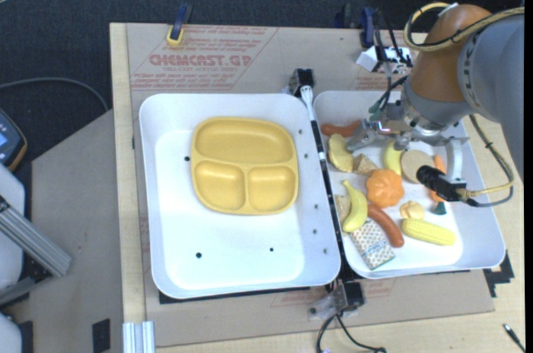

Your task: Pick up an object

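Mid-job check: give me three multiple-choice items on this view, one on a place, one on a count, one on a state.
1. Where does the yellow divided plate lie?
A. left bin
B. right bin
C. on the cardboard

2. How many compartments has the plate?
A. two
B. three
C. five

3. How is the orange?
A. lying in the right bin
B. lifted clear
C. on the plate

Key: 1 A, it sits on the left bin floor; 2 B, one long and two small; 3 A, it lies among the other food below the hand.

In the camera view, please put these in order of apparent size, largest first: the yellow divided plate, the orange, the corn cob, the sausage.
1. yellow divided plate, by far the largest
2. orange and corn cob: look alike in area, not ranked
3. sausage, thinnest and smallest
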Robot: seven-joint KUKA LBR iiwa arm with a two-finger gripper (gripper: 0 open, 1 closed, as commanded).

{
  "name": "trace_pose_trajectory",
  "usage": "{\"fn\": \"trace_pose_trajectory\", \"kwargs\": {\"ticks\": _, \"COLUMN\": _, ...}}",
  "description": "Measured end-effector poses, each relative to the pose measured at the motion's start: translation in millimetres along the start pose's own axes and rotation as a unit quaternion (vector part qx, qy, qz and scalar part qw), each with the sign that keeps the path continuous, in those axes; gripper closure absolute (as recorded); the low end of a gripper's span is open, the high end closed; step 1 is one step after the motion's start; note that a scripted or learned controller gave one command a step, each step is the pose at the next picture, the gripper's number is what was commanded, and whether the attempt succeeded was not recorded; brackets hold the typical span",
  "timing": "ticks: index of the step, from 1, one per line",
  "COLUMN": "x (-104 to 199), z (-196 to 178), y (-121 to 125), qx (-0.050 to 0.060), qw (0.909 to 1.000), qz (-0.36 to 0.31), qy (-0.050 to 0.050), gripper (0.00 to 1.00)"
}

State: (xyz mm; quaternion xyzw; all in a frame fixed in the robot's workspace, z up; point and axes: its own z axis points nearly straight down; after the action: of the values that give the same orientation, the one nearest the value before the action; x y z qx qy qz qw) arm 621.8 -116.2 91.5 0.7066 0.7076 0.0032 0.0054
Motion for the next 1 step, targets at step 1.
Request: {"fn": "trace_pose_trajectory", "kwargs": {"ticks": 1, "x": 0.5, "z": -9.7, "y": 0.2, "qx": -0.001, "qw": 1.0000, "qz": 0.000, "qy": 0.000, "gripper": 1.00}}
